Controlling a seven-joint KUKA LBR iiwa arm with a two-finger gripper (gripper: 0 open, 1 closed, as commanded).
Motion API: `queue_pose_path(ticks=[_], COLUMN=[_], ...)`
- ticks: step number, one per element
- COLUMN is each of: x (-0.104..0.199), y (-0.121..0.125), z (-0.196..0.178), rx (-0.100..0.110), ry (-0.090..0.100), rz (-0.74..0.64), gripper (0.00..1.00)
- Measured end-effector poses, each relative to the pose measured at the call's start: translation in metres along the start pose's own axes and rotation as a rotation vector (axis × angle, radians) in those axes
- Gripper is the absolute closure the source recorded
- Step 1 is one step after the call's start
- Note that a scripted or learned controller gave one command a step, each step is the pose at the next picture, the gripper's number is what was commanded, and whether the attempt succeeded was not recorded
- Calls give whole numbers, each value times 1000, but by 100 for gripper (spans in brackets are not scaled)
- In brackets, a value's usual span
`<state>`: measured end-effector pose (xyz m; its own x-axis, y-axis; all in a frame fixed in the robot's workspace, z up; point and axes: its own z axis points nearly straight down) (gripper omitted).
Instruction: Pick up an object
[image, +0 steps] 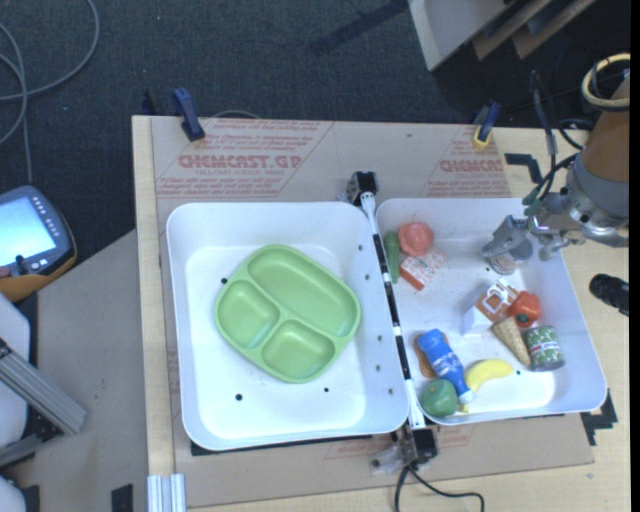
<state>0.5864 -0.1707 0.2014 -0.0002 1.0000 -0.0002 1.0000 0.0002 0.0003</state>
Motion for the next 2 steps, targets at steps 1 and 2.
queue_pose_path(ticks=[1, 2], x=[-42, -46], y=[-14, 51], z=[107, 117], rx=[-2, -1], ry=[0, 8], rz=[-1, -5], gripper=[0, 0])
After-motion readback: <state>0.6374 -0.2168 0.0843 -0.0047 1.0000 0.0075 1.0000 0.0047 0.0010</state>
